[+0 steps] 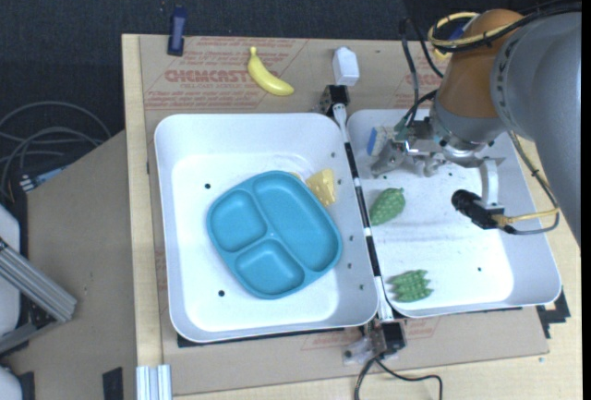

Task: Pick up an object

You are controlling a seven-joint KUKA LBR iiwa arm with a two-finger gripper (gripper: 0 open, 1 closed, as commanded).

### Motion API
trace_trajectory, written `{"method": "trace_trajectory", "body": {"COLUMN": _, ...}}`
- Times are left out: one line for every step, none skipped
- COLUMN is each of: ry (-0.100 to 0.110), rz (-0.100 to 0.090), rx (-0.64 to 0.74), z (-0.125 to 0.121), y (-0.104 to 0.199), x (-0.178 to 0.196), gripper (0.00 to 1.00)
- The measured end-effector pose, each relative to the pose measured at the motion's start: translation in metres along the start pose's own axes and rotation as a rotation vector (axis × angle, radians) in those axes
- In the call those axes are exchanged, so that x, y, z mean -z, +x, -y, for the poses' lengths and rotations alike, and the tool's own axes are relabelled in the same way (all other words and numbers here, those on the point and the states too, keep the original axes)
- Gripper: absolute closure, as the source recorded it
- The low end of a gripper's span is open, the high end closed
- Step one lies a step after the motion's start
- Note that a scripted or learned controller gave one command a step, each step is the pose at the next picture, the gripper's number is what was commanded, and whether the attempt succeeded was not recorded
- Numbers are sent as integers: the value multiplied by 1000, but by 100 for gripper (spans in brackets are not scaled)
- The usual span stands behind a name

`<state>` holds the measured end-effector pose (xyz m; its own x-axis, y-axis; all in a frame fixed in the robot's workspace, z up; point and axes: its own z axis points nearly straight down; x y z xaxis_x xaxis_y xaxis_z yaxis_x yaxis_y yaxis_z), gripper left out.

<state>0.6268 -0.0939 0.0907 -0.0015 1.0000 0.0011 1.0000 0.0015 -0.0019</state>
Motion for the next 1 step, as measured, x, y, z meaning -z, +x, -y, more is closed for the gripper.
{"method": "trace_trajectory", "body": {"ry": 0, "rz": 0, "rx": 0, "z": -40, "y": -3, "x": -6, "gripper": 0}}
